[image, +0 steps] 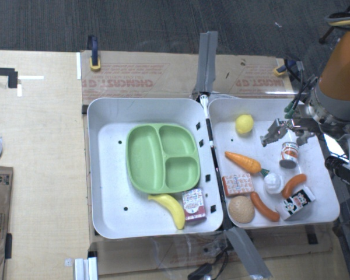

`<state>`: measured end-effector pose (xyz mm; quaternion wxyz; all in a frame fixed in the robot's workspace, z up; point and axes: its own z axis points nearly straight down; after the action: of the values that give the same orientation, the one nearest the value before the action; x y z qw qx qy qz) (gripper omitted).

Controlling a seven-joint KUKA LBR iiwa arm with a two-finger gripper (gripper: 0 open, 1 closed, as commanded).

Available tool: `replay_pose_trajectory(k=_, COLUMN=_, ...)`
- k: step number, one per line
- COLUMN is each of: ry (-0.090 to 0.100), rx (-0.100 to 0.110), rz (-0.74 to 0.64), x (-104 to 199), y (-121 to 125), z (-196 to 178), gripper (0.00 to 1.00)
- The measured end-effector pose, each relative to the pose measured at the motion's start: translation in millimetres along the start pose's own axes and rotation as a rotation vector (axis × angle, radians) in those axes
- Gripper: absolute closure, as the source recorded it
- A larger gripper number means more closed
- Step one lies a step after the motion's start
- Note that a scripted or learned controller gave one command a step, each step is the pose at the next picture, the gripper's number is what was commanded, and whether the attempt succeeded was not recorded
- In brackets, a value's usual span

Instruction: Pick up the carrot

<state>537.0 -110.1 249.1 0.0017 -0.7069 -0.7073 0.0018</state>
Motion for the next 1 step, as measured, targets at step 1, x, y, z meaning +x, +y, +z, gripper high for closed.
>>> replay_pose_trajectory(k=1, ry=0.0, rx=-0.002, rz=-0.46, x=16.7, y=16.7, z=97.9, gripper=0.0)
